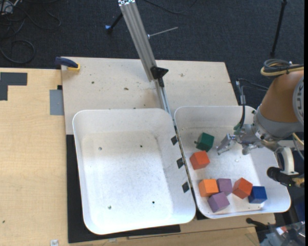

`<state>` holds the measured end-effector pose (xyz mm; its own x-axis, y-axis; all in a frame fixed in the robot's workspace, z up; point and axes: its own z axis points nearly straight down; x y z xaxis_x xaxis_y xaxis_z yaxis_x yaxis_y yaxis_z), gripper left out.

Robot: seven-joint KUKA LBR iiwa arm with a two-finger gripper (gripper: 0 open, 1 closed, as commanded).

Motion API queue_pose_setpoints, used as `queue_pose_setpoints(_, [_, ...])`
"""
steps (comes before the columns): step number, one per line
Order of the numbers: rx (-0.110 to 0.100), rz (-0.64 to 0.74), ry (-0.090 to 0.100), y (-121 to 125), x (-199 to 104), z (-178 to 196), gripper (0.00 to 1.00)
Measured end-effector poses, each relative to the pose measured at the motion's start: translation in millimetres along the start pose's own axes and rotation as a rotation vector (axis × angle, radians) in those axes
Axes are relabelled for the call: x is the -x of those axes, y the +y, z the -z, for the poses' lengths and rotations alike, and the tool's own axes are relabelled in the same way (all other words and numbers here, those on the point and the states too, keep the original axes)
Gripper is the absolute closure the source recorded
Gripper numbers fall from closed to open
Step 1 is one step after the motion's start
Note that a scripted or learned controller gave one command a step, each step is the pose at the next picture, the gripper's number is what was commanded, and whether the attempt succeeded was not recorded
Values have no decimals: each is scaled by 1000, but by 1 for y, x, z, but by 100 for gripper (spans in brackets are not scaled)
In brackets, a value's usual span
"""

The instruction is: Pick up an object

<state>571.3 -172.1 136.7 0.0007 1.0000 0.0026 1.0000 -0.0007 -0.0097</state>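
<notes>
Sitting slightly skewed in the right bin, green cube beside gripper.

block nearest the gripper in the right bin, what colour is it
Dark green block, seen in the camera view.

arm comes in from the right, orange band above the wrist at the view's right edge; wrist angled down & left. gripper low, fingers pointing left, nothing seen betw. them; whether they're apart or closed can't be made out.
</notes>
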Motion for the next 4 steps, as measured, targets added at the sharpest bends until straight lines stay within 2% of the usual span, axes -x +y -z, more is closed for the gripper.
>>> queue_pose_setpoints(1, [9,-1,-2,1,0,-45,0])
queue_pose_setpoints(2, [9,-6,-1,1,1,-35,100])
queue_pose_setpoints(3, [12,1,-3,9,4,12,100])
queue_pose_setpoints(4, [14,2,-4,12,0,74,100])
